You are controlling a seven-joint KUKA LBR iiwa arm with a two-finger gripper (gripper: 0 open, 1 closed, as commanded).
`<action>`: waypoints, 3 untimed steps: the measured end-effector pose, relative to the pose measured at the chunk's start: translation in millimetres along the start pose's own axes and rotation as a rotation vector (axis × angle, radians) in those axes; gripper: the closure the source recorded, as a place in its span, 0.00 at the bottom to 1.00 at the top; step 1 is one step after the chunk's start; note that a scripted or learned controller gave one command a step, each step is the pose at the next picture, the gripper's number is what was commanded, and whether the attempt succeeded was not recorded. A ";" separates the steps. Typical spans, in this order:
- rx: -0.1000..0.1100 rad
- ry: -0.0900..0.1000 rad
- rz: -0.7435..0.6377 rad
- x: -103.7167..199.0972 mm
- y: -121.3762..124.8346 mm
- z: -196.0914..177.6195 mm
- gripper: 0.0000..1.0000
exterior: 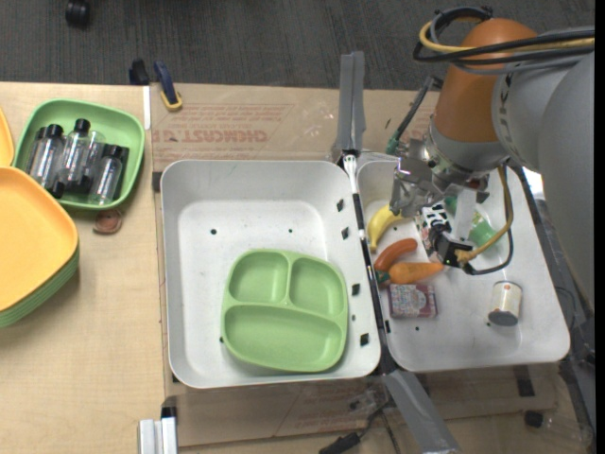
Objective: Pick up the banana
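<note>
Wooden bench [85, 367] and grey carpet floor make up this place, and two white bins sit side by side on the bench. The banana [382, 225] is yellow and lies in the right bin [529, 343], close to the wall between the two bins, near the top left part of that bin. Just below the banana are a red hot dog [395, 253] and an orange carrot [416, 271], and below those is a small pink packet [412, 301]. A little roll [505, 303] rests farther to the right. The gripper [412, 193] hangs just above and to the right of the banana, very near it, and I cannot tell if it is open or closed because the parts are too dark and mixed up to see. The banana does not look lifted yet, so I think the arm [482, 74] is at the reaching step. Next it needs to come down right over the banana and squeeze only the banana, not the red thing beside it. The left bin [189, 206] holds a green tray [285, 308] with three parts. Far left on the bench sit a green dish with small bottles [77, 155] and a stack of orange plates [28, 249].
</note>
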State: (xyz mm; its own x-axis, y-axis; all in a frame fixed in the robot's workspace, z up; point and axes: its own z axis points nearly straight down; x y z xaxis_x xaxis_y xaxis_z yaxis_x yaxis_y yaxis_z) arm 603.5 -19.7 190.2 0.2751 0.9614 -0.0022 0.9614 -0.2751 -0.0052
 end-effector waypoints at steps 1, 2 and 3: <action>-0.001 -0.001 0.086 91.2 0.2 0.3 1.00; -0.002 -0.001 0.263 129.8 -4.7 99.4 1.00; -0.002 -0.001 0.548 189.7 2.9 99.5 1.00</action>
State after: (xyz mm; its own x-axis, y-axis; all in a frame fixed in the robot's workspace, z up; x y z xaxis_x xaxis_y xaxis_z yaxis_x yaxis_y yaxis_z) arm 658.0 161.8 90.3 0.7360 0.6770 -0.0049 0.6770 -0.7360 -0.0007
